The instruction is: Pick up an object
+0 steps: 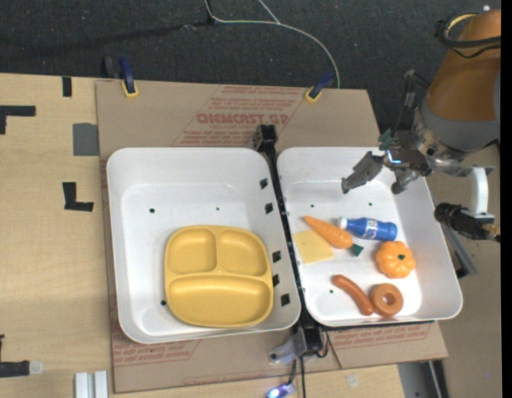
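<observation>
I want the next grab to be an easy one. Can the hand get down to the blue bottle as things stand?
Probably yes. The hand, open, hovers over the right bin just beyond the blue bottle, and nothing lies on top of it. The carrot lies close at its cap end, so a finger could nudge that.

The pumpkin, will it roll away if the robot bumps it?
Probably a little. The pumpkin looks round and smooth, so a nudge could roll it toward the donut nearby. It may slip between fingers.

Open claw (378, 178) above right bin (442, 247), toy food inside, yellow tray (218, 275) left
</observation>
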Tool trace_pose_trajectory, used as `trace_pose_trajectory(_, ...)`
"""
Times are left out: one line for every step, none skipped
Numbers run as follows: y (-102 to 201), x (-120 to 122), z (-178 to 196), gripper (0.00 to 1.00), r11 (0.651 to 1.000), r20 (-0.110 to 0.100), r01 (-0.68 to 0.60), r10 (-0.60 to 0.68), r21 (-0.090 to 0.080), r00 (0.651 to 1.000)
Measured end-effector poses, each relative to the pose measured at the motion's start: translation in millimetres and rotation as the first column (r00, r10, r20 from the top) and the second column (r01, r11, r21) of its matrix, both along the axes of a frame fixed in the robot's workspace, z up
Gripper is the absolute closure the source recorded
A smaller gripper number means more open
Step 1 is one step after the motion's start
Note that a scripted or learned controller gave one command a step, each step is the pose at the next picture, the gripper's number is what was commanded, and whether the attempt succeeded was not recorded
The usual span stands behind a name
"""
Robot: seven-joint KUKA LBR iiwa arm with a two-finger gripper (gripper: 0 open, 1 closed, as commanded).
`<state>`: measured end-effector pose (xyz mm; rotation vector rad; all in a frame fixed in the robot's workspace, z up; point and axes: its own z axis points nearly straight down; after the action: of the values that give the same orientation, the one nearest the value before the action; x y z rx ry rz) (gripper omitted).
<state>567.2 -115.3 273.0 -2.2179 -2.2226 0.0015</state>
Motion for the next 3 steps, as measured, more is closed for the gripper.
trace_pose_trajectory(2.6,-6.0,-45.2,0.0,1.0,-0.004,0.001,-0.001,-0.001,1.0)
trace_pose_trajectory(5.6,-16.9,-99.7,0.0,1.0,-0.004,0.002,-0.002,0.0,1.0)
trace_pose_trajectory(11.7,-21.6,-145.7,0.0,1.0,-0.006,0.001,-0.001,0.0,1.0)
